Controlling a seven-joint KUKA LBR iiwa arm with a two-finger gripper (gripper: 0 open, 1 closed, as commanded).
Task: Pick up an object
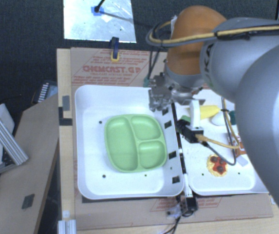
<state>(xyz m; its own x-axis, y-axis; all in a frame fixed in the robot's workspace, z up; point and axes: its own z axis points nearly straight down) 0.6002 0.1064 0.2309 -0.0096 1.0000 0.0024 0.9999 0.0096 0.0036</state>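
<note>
A light green divided plate lies flat in the middle of the left bin. In the right bin a yellow object lies near the back, half hidden by the arm. Beside it is a white rounded object. A small yellow disc with red spots lies toward the front. My gripper hangs over the back end of the divider between the bins, just beyond the plate's far right corner. Nothing shows between its fingers.
The big grey arm covers the right bin's far and right side. A small green piece peeks out at the arm's edge. A cardboard sheet lies behind the bins, with a shiny foil square further back.
</note>
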